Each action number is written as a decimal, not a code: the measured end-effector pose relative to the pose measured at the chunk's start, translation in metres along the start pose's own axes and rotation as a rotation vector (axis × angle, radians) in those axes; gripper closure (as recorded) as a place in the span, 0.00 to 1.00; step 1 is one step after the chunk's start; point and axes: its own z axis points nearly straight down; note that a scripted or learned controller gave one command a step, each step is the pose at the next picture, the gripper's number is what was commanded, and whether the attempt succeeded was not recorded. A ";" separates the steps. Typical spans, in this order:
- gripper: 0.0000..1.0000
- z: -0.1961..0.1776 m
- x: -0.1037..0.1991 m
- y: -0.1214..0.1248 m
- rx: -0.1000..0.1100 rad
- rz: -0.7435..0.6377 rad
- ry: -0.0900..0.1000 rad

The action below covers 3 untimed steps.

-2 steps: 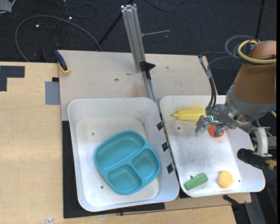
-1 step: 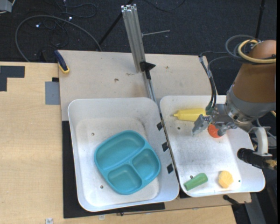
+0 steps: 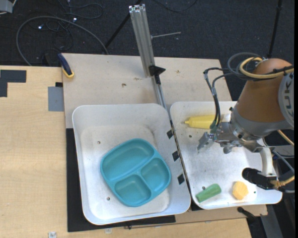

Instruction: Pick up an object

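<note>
Camera view is showing my claw hanging low in the right bin; how wide it is opening, I cannot tell. A yellow object is lying just behind it, probably my target. A green object is waiting farther in front.

Your arm came in from the right, the orange band bulking up most of what you could see of it, wrist tipped down and a bit leftward. The gripper hung low at its end, pointing down. It looked small and dark from up there, honestly kind of murky.
</note>
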 end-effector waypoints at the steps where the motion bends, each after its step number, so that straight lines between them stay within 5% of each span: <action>1: 0.00 0.047 0.000 -0.009 0.001 0.001 0.000; 2: 0.00 0.106 -0.008 -0.009 -0.005 0.003 -0.001; 3: 1.00 0.095 -0.009 -0.009 -0.003 0.007 0.000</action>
